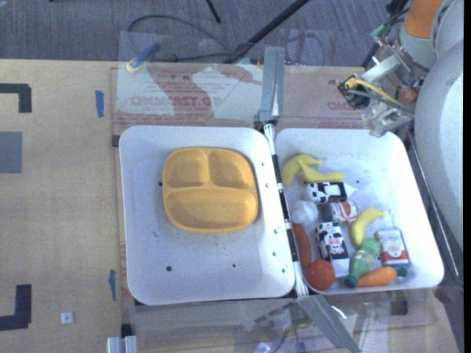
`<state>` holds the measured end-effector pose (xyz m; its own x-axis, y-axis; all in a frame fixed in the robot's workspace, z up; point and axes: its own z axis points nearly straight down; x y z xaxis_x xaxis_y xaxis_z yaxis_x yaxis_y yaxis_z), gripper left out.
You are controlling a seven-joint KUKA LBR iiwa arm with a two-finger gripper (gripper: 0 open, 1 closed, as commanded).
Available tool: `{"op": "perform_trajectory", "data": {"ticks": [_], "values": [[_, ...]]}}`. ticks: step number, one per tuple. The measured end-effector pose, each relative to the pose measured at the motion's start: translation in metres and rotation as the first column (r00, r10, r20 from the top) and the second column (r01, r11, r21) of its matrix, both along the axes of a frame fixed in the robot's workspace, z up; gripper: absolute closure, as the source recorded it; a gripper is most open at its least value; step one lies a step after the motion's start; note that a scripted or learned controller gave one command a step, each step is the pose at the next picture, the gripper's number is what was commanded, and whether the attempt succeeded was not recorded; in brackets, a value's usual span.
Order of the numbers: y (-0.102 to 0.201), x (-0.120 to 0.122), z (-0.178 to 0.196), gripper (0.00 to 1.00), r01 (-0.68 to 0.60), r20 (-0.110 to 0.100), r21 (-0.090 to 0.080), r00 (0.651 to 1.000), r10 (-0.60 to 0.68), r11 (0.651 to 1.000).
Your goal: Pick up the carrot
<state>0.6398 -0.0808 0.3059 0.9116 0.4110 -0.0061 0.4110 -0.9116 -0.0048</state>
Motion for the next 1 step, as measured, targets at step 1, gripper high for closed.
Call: {"op": "perform_trajectory", "data": {"ticks": [1], "values": [[0.0305, -0.0122, 0.0176, 1.00, 0.124, 0.001, -0.001, 0.992, -0.124, 0.992]]}}
